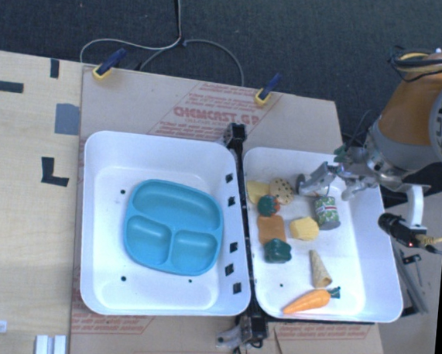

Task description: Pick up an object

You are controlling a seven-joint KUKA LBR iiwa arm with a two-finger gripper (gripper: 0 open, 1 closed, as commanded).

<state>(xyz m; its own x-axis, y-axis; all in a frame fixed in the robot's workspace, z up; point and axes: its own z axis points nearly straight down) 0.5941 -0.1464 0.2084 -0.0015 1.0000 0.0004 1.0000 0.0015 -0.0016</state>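
Nearest the camera, at the front edge of the right bin point(376, 304), lies an orange carrot point(308, 300) with a green top. Just behind it sits a tan cone point(320, 268). Farther in, toward the wall shared with the left bin point(94, 199), rest a dark green lump point(278, 251), an orange-brown block point(271, 228), a yellow chunk point(305, 229) and a teal ball point(267, 206). Behind those lie a pale yellow piece point(257, 191) and a spotted cookie point(283, 189). A blue divided plate point(173, 227) fills the middle of the left bin. Near the right bin's back edge, the tool point(334, 185) hangs over a small green can point(326, 211), which stands on the bin floor just below it. Its two grey fingers are spread apart with nothing between them. Both bins sit on a cardboard sheet point(204, 112) clamped to the wooden tabletop point(15, 215).
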